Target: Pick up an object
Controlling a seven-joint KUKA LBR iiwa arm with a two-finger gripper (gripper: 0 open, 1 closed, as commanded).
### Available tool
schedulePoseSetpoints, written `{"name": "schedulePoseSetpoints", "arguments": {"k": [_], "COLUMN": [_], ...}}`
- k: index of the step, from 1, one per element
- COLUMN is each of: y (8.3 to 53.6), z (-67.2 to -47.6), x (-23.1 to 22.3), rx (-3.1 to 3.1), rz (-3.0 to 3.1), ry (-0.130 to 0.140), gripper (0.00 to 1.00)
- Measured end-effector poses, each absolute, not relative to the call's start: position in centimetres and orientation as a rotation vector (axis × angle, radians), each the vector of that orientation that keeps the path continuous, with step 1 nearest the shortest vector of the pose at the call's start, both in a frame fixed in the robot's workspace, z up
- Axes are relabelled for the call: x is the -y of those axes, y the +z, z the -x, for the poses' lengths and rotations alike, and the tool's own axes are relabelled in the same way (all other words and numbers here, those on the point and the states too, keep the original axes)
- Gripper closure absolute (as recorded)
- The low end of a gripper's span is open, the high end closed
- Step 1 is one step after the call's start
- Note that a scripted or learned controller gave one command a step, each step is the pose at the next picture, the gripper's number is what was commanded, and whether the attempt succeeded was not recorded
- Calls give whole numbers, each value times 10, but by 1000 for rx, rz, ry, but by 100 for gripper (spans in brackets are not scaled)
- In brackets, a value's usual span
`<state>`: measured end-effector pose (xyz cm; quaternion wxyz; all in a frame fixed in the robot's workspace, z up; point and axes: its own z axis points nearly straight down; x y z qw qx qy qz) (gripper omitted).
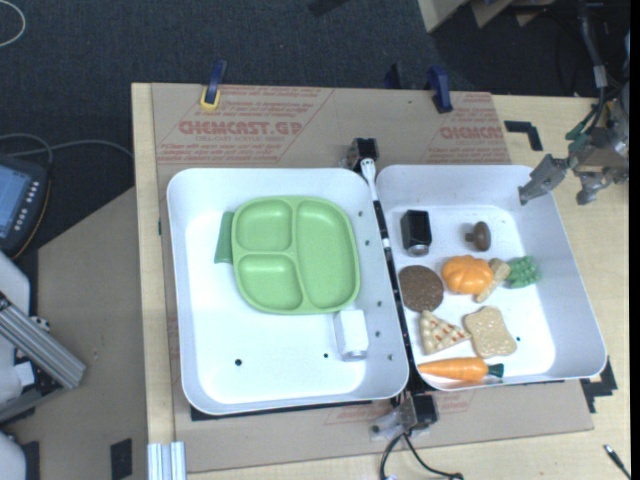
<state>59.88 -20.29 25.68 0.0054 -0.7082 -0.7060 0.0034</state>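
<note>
My gripper (556, 192) hangs over the far right corner of the right bin (560, 313), open, with nothing between its fingers. Inside that bin lie a black block (416, 230), a small brown piece (480, 235), an orange lump (466, 273), a green broccoli piece (519, 271), a round brown patty (421, 287), a pizza slice (438, 330), a slice of toast (489, 332) and a carrot (458, 370). All of them lie left of and nearer than the gripper, none touching it.
The left bin (200, 338) holds a green divided plate (297, 253) and a small white block (351, 333). Clamps (211, 88) sit at the cardboard's far edge. Bare bin floor stretches along the right bin's right side.
</note>
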Motion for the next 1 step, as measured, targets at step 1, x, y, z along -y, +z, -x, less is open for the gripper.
{"name": "schedulePoseSetpoints", "arguments": {"k": [1], "y": [264], "z": [-601], "x": [202], "rx": [2222], "rz": [2221], "ry": [0], "gripper": [0]}}
